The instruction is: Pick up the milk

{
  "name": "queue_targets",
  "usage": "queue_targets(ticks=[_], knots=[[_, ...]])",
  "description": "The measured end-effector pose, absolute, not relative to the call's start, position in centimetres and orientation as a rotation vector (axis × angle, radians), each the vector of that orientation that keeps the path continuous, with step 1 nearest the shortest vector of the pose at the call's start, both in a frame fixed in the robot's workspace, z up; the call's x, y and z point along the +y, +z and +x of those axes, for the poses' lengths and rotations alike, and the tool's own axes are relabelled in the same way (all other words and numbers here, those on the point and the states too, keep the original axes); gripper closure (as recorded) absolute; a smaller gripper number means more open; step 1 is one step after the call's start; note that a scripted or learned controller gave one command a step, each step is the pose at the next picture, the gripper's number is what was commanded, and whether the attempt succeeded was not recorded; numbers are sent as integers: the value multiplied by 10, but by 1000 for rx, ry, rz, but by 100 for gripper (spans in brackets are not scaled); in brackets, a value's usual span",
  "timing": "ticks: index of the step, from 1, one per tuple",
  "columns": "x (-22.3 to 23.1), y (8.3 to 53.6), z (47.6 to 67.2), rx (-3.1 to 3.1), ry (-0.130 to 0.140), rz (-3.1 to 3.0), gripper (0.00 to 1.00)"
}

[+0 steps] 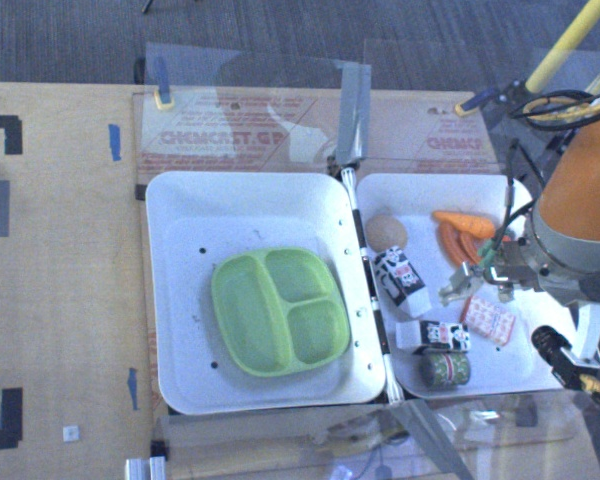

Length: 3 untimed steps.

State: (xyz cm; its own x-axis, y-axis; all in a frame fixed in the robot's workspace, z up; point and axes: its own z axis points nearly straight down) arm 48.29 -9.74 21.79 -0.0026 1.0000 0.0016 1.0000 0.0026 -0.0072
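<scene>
We saw two white bins side by side on the bench [60,298]. The left bin [180,208] held a green divided plate [280,310] lying flat. We took the right bin [420,190] as our landmark for the rest.

Near that bin's left wall lay a milk carton [400,278] — white with black patches, tipped on its side. Just beyond it, toward the bin's far left corner, sat a brown egg-shaped thing [386,233]. An orange carrot [462,230] lay near the bin's far wall. Toward the bin's near edge we found a second small carton with black-and-white print [443,335], and touching it on the near side a dark green can [446,368] on its side. A pink-and-white packet [488,320] lay in the bin's right half.

The arm [578,203] reached over the bin's right side, its orange band showing, and the gripper [467,284] hung over the middle of the bin, between the milk carton and the packet — apart from both. Its fingers [452,292] stood apart, with nothing between them. The milk carton lay untouched beside the left wall.
</scene>
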Motion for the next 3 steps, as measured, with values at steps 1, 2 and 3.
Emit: queue_targets(ticks=[1,2,3], knots=[[-109,118,482,-2326,-10,-2119,0],[-109,128,484,-2328,-15,-2120,100],[-67,183,479,-2726,1,-1559,100]])
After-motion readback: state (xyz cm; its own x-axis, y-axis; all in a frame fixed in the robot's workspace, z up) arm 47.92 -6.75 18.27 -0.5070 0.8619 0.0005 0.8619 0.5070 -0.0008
